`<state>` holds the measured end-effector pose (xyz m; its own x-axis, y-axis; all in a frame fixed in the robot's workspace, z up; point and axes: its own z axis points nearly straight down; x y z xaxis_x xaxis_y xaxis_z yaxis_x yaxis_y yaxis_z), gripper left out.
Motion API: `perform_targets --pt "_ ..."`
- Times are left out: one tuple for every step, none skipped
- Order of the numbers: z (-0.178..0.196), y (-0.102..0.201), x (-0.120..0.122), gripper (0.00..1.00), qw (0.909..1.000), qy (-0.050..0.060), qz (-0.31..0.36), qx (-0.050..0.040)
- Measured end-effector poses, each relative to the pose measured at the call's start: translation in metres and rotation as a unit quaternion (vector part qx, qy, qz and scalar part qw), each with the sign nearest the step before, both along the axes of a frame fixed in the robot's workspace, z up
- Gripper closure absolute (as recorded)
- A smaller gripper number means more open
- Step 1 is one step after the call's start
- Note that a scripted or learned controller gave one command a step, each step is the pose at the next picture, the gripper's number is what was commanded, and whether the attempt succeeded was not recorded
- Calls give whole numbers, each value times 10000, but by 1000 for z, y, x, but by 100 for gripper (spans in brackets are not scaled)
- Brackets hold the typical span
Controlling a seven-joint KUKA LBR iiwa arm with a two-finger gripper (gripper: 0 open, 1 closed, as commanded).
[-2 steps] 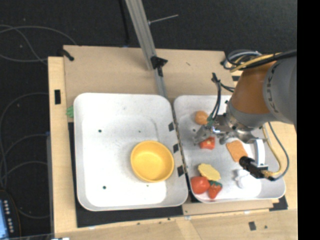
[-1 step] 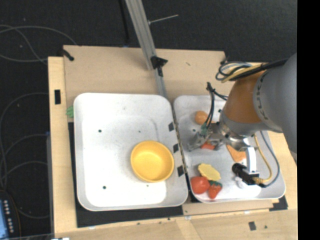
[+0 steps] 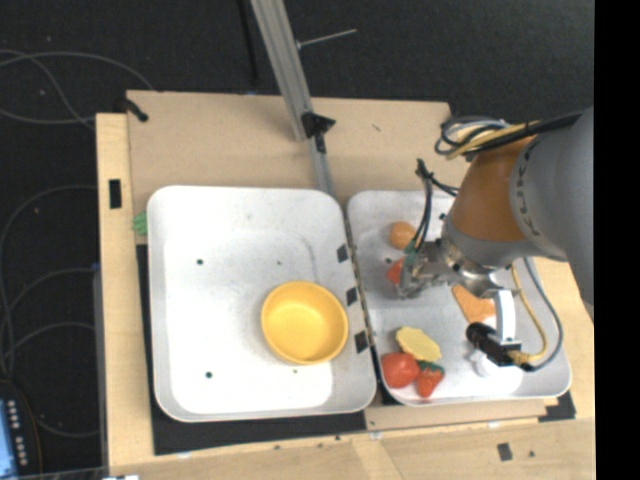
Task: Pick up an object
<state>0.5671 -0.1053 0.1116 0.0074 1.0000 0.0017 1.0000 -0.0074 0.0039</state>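
Two shallow white bins sit side by side on the pale bench (image 3: 230, 128); we list what they hold

Left bin (image 3: 200, 228): one yellow bowl (image 3: 305, 321), upright, near the bin's front right corner, apart from the walls

Right bin (image 3: 375, 213): six small items
- small orange round piece (image 3: 401, 234), toward the back, near the divide between the bins
- small red piece (image 3: 396, 271), just in front of the orange one and right against the gripper (image 3: 410, 274)
- yellow piece (image 3: 418, 343), toward the front
- red tomato-like piece (image 3: 399, 369), touching the yellow piece's front edge
- strawberry-like piece (image 3: 430, 380) with a green patch, just beside the tomato at the front wall
- flat orange piece (image 3: 472, 303), partly hidden under the arm

Arm (image 3: 500, 208): grey with an orange band, reaching in from the right, the gripper low over the middle of the right bin. We cannot tell whether the gripper is open or closed, nor whether the red piece is held

Other: a grey metal rail (image 3: 285, 63) slants down from the top to the bins' back edge; a small green scrap (image 3: 138, 225) shows at the left bin's outer side
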Motion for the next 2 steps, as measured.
perform_targets --pt "44 -5 2 100 10000 -9 8 -9" --pt "91 -8 12 100 10000 11 50 -12"
